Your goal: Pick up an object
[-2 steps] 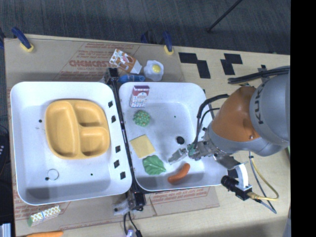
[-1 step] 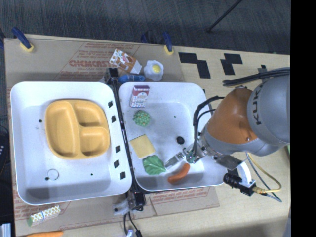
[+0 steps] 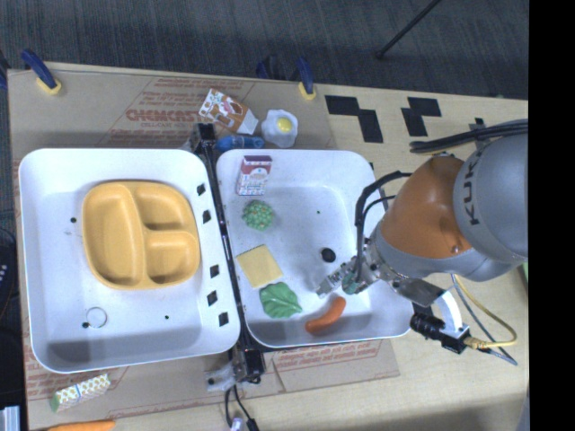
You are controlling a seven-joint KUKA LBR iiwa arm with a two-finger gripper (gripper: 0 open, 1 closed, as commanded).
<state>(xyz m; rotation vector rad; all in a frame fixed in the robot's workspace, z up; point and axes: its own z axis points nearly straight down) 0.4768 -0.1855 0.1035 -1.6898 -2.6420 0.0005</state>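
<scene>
Where the gripper hovers, state unclear: right bin with carrot, cheese.

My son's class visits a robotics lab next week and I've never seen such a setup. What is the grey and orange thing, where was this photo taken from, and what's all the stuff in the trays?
It is a robot arm reaching in from the right. One camera fixed above the bench looks down at a slant. Its gripper hangs low over the right bin; nothing shows between its fingers. That bin holds toy food: a small red-and-white carton, a green bumpy ball, a yellow cheese slice, a green leaf and an orange sausage-like piece. The left bin holds a yellow divided plate.
</scene>
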